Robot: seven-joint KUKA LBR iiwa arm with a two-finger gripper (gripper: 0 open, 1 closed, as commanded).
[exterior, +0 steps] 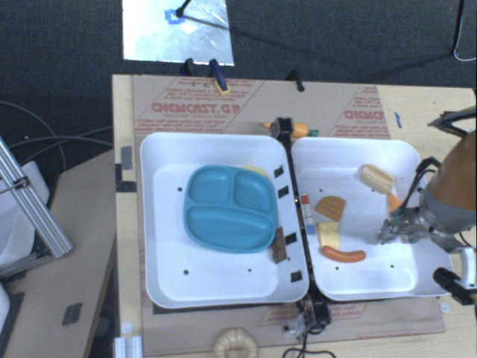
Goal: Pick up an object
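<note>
Since nothing is lifted yet, I see the sausage (343,255) lying in the right bin (358,283), near the yellow block (329,235); my pincer (393,228) hangs just beside them (grip width I cannot tell). Grasping remains.

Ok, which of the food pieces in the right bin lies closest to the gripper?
The orange carrot-like piece, just above the gripper at the bin's right side. The sausage, yellow piece, brown slice and bread roll lie farther.

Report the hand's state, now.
Hand: low in the right bin, no object visibly held; open or closed cannot be told.
</note>
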